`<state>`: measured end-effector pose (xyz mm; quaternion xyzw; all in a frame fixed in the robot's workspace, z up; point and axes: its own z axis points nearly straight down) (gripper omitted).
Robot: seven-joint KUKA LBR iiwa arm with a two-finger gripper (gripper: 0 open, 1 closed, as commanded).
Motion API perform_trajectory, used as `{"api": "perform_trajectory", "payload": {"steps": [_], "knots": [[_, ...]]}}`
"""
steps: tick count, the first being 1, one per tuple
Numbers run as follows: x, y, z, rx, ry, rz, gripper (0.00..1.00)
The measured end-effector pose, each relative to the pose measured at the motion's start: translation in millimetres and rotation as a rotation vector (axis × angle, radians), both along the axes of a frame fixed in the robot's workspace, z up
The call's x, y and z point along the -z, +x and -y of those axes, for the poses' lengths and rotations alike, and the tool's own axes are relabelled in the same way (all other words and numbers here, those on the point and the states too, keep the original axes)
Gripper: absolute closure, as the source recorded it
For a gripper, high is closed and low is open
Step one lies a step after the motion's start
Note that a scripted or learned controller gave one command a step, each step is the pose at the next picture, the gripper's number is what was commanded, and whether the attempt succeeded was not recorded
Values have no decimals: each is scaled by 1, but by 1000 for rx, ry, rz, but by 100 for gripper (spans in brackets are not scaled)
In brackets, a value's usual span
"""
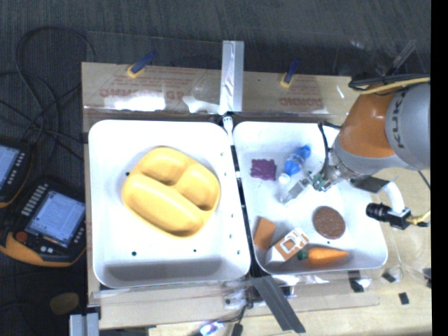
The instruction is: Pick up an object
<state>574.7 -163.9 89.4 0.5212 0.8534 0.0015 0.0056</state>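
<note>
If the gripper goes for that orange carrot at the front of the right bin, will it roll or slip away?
The carrot looks tapered and rounded, so it would probably roll in an arc if nudged. Its smooth skin may slip from the fingers. It lies against the bin wall and beside a small box, which might limit rolling but crowd the gripper.

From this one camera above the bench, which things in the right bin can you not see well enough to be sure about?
- Hand: too small and blurred to tell what state it is in, or whether it touches the blue bottle.
- Small box: its print is too small to read, and it overlaps the carrot.
- Purple thing: too blurred to name.
- Brown round thing: texture unclear.
- Arm: cut off by the view's right edge.
</note>
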Motion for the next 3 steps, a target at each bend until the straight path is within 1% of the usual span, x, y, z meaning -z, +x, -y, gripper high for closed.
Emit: {"api": "perform_trajectory", "payload": {"steps": [1,2,3], "knots": [[-31,54,-26,137,3,-11,0],[-151,46,-77,118,3,-10,0],[-86,54,0,76,1,-12,0]]}}
